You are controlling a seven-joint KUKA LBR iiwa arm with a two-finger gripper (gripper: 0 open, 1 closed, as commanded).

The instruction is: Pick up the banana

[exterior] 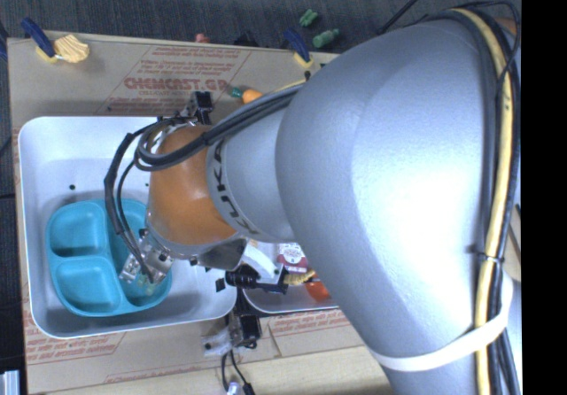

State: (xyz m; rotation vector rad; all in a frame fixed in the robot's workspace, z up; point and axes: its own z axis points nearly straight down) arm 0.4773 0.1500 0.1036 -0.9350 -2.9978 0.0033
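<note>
At the far left corner of the worktop (133, 74), a yellow-and-blue clamp (55, 46) grips the cardboard sheet that lines it. Right of that and nearer me sits the left white bin (35, 207), its rim a pale curve against the brown board. Inside the left white bin lies a turquoise divided tray (80, 260) with two square compartments stacked along its left side and a rounded part at its right.

Right over the rounded part of that tray, the pincer (142, 271) hangs low, a small metal cluster at the end of the wrist. Its tips are lost against the tray and the wrist above, so I cannot tell how they stand or whether anything lies between them. Black cables (120, 176) loop up from it to the orange band (182, 194), which sits above the left white bin's middle.

Right of the orange band, the big grey arm (390, 181) swells across the scene and covers nearly all of the second bin (275, 306); a sliver of its near rim peeks out beneath the arm, with a few small red and white items (297, 265) just above that rim. I cannot make out the banana anywhere; the arm hides much of both bins.
</note>
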